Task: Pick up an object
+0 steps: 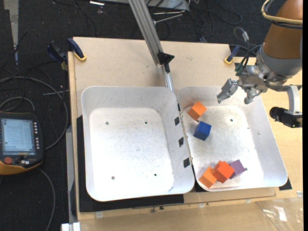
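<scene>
The grey arm (281, 42), orange band above its wrist, reaches in from the right and hangs at the upper right, its two-finger gripper (238, 94) pointing down-left, fingers (225, 93) spread apart with nothing between them

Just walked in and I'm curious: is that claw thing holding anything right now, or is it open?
Claw: open, holding nothing, hanging over the far edge of the right bin.

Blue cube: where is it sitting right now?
The blue cube lies in the right bin, near its left wall, just below an orange block and apart from the gripper.
</scene>
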Robot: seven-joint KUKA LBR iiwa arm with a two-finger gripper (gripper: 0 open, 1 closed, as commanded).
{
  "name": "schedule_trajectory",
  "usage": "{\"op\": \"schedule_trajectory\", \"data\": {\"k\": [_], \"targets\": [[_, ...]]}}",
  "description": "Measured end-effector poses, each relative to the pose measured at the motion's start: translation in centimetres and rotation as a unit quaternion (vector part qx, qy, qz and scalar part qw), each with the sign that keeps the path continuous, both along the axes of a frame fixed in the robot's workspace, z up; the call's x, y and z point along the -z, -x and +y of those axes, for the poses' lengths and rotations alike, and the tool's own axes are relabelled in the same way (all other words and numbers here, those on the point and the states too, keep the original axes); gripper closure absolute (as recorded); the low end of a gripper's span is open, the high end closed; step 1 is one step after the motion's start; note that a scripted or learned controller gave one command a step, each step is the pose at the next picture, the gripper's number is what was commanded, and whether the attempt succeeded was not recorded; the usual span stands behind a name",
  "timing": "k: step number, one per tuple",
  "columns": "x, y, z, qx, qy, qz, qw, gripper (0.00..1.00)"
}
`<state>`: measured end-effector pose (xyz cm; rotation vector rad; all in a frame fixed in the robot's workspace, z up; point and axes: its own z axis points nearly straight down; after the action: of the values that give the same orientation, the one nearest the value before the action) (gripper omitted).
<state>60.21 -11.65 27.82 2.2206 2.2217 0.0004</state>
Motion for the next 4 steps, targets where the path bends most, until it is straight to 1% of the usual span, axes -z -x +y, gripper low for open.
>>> {"op": "schedule_trajectory", "data": {"k": [1,2,3,4], "targets": [[18.4,0.2,0.9,0.001,-0.0005,0.0,1.0,0.0],[7.7,-3.3,3.4,-0.002,0.0006,-0.005,1.0,0.0],[8.3,-4.2,2.2,0.0,0.0006,-0.001,1.0,0.0],[15.7,-6.6,0.9,-0.001,0.0012,-0.011,0.9999,0.0]]}}
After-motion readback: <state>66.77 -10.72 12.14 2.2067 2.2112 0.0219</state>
